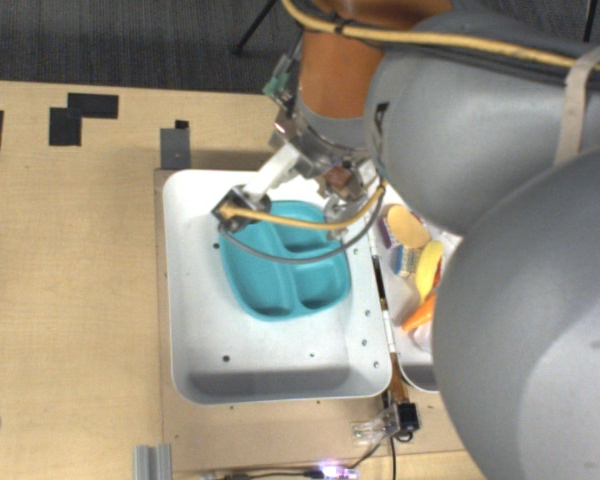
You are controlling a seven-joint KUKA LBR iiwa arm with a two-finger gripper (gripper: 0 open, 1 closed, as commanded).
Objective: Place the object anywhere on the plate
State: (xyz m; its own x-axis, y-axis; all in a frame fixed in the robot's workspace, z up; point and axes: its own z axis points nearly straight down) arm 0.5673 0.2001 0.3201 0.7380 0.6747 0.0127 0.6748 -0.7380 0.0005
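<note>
Gripper above the teal plate, loose pieces in the right bin

Bins sit side by side on the bench. The left bin (195, 308) holds a teal plate (280, 290), divided into compartments and lying flat toward the bin's far side. The right bin (412, 370) is largely covered by the grey arm (500, 158); in the strip that shows lie a tan piece (410, 228), a blue-and-white piece (401, 260), a yellow piece (431, 264) and an orange piece (421, 314), crowded together. Print on the blue-and-white piece is too small to read.

The gripper (338, 196) hangs over the plate's far right rim, close to the wall between the bins. Whether it is open or closed cannot be told, and which piece is the one to place cannot be told either; all four lie in the right bin, just beside the gripper and off the plate.
</note>
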